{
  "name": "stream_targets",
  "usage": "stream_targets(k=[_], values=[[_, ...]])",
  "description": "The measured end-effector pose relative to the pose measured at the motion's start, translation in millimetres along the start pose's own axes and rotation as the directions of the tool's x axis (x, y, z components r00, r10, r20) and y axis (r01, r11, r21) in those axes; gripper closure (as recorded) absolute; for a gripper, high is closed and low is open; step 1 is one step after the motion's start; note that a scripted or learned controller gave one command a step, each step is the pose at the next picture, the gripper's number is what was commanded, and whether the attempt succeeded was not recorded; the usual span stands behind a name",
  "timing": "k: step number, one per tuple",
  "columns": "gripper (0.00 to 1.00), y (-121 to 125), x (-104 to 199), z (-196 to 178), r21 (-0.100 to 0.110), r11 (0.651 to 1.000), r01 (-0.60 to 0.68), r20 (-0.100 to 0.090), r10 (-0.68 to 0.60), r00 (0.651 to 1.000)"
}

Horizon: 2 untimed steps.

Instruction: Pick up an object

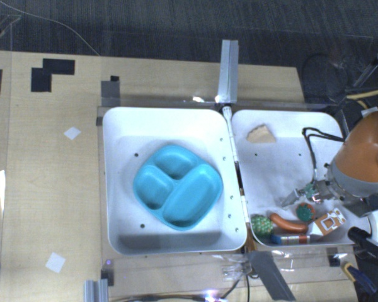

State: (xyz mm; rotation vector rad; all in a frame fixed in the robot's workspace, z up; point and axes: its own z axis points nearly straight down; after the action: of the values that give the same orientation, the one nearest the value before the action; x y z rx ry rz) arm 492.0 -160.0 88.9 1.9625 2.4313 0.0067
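Two white bins sit side by side on the wooden bench point(44, 187). The left bin point(116, 168) carries a blue divided tray point(177, 186), lying flat near its middle with three compartments facing up. The right bin point(283, 162) carries the small things. A tan lump point(260, 133) lies alone near the far wall, well apart from the rest. The others crowd the near right corner: a green bumpy ball point(261, 223) by the near wall, an orange sausage-shaped piece point(288, 222) just beside it, a red and blue marker point(292, 238) lying along the near wall beneath them, a small green piece point(305, 212) and an orange and white block point(331, 221) at the right.

From the right the arm point(365, 156) reaches in, its orange band over the right bin's edge. The tool point(305, 195) sits low over the cluster, just above the small green piece and the sausage. Its grey fingers point(291, 198) appear spread fairly wide, one pointing left toward open bin floor, though the metal parts blur together here and I may be misreading them. Nothing shows between them. A black cable point(310, 145) loops from the wrist over the bin floor.

A grey metal post point(227, 71) stands at the far side where the bins meet.
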Motion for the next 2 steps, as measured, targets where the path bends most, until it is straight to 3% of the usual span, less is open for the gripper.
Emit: stream_targets(k=[1,2], values=[[1.00,2.9,-0.4,-9.8,-0.004,1.000,0.000,0.000,0.000,1.000],[1.00,9.0,1.5,-0.6,0.005,1.000,-0.027,-0.005,0.027,1.000]])
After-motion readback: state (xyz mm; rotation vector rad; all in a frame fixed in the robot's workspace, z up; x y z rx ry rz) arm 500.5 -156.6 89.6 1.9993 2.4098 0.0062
